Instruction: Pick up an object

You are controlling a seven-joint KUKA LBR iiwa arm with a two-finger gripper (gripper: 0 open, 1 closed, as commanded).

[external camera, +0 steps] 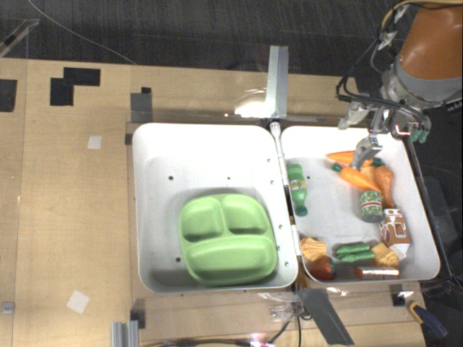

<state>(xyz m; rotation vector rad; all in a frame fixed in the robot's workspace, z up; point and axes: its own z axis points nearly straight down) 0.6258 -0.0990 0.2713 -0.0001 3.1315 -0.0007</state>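
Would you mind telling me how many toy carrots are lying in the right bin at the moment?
3, clustered at the far end of the right bin: one pointing left, one just below it, and one lying upright-ish beside them. The claw may hide more.

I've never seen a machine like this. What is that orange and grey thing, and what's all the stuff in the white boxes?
That orange and grey thing is a robot arm. One camera looks down on it from above the bench. At the arm's tip is a gripper, like a hand with two fingers, hanging over the right bin. That bin holds toy food: orange carrots, a green bottle, a small can, a little carton and more. The left bin holds a green divided tray. The robot should pick something up. The gripper is right above the carrots, but I can't see anything held in it.
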